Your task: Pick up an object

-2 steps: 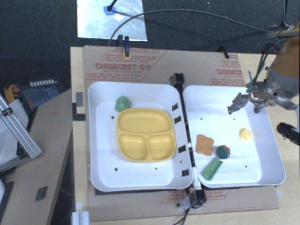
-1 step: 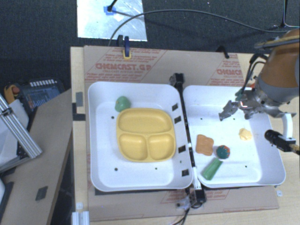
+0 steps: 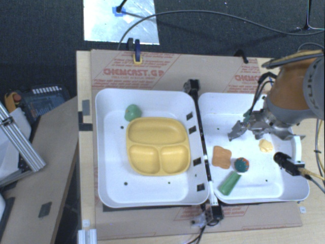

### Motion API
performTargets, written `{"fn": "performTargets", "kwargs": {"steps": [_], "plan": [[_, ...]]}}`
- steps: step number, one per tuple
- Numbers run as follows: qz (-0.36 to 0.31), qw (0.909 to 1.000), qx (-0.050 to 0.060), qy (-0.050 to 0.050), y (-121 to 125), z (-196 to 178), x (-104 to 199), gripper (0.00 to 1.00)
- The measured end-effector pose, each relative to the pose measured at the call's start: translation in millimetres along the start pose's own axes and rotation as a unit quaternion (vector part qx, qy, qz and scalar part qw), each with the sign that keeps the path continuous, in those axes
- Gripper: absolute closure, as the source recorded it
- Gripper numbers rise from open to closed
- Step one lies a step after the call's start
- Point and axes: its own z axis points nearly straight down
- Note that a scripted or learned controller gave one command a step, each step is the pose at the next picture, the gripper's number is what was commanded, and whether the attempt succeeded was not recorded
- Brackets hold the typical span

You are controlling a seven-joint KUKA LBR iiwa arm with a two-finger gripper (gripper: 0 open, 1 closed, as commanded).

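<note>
A flat orange toast-shaped piece [image 3: 221,157], a round multicoloured ball [image 3: 241,164], a green cylinder [image 3: 229,182] and a pale yellow lump [image 3: 265,146] lay in the smooth right white bin [image 3: 292,188]. The grey hand [image 3: 238,131] hovered above; its spread could not be told. A glossy yellow divided tray [image 3: 156,145] filled the left bin on the cardboard-covered surface [image 3: 167,67].

Dark carpet [image 3: 40,34] surrounds the table [image 3: 167,67], its top covered in printed cardboard. Beyond the table's far edge a shiny foil sheet [image 3: 119,14] lies on the carpet, crossed by a black cable [image 3: 213,15]. Left of the table stands a tan bench [image 3: 40,156].
</note>
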Motion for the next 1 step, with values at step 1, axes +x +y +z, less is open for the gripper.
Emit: {"fn": "performTargets", "kwargs": {"steps": [1], "plan": [[0.0, 1.0, 0.0, 0.0, -0.5, 62.0, 3.6, 0.0]]}}
